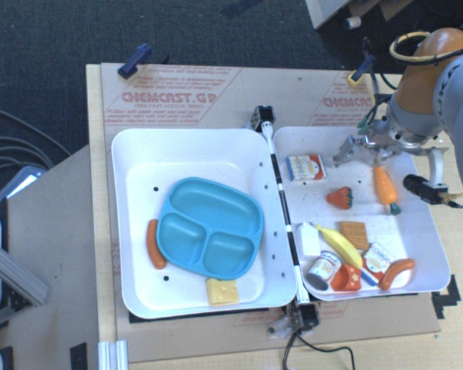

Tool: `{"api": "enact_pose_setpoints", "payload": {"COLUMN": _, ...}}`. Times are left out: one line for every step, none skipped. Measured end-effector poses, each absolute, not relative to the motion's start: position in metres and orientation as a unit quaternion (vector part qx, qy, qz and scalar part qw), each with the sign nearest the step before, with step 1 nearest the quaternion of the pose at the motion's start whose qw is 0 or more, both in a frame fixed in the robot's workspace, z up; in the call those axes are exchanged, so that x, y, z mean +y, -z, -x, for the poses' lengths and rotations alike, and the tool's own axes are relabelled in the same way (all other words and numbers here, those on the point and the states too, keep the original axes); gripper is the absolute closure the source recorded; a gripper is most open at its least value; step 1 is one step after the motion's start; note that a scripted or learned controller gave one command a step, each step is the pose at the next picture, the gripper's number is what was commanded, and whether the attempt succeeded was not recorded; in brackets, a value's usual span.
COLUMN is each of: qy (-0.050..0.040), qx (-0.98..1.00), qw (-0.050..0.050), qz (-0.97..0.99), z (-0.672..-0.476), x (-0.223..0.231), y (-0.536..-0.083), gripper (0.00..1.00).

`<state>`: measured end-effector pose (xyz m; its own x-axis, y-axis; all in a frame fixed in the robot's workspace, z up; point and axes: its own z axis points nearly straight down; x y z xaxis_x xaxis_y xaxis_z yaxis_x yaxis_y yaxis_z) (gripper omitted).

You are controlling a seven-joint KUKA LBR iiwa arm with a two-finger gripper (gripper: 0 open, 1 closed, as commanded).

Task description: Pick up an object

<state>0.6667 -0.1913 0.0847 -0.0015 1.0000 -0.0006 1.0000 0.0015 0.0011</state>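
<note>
Carrot (pixel 384 186) is seen lying in the right bin (pixel 432 241) at about 2 o'clock, just below the pincer (pixel 368 146). The pincer is poised over the bin's upper part, nothing between its fingers; their spread cannot be told. A strawberry (pixel 340 198) lies at 9 o'clock of the carrot, a banana (pixel 339 244) nearer 7 o'clock.

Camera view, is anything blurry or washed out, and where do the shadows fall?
Camera view: even, soft light; the white bins look bright, without harsh glare. The claw and arm look slightly soft. The blue tray casts a faint shadow along its lower edge. Small toys like the carrot stay recognisable but lack fine detail.
</note>
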Motion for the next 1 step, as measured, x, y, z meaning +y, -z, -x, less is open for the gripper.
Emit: {"api": "enact_pose_setpoints", "payload": {"qy": -0.0004, "qx": 0.708, "qw": 0.002, "qz": -0.706, "z": -0.6675, "x": -0.1913, "y": -0.0956, "gripper": 1.00}}
